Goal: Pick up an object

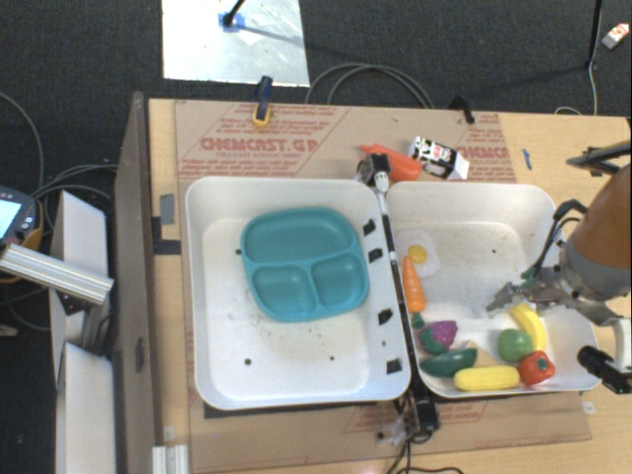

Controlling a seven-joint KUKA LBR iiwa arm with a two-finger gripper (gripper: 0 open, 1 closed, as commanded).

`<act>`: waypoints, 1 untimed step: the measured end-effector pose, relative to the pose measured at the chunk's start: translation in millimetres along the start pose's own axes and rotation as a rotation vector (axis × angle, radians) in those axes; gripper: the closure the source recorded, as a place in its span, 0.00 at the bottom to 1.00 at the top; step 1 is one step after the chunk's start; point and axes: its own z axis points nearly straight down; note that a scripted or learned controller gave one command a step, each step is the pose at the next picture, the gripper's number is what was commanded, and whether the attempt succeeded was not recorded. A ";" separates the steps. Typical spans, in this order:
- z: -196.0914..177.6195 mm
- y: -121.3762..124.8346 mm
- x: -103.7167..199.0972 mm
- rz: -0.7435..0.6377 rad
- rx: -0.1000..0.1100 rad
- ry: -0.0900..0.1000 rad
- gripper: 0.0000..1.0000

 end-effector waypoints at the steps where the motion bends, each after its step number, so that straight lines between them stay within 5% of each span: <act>1: -15.7 4.4 3.5 -0.007 -0.009 -0.001 1.00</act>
